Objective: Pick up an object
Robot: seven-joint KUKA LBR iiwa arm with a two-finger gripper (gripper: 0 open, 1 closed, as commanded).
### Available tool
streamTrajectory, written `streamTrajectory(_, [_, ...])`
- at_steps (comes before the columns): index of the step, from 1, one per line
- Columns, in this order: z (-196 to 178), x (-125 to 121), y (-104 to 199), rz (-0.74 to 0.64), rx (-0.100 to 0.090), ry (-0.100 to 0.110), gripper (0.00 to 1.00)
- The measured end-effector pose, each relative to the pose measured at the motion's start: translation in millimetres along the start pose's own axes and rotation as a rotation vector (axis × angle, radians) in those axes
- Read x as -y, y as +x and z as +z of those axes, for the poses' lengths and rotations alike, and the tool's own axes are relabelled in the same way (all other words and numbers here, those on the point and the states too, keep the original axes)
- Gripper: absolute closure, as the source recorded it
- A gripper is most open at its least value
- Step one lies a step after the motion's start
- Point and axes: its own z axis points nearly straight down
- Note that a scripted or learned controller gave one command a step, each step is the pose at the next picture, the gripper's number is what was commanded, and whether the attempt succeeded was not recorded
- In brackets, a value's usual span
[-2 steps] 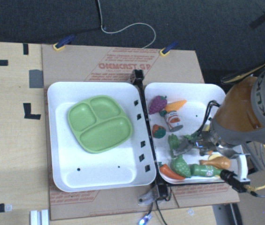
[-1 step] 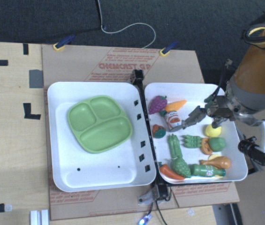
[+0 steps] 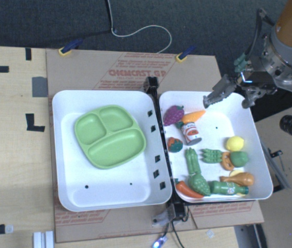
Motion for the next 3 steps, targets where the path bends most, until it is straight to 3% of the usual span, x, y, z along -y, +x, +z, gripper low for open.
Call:
streamTrajectory(1, [0,1,-2,0.006,0.003,0.020,1.00])
streamTrajectory(2, [5,1,90,-0.001,0.000,0.021,1.00])
streamTrajectory(3, [126,5,57,0.012,0.004,0.033,1.00])
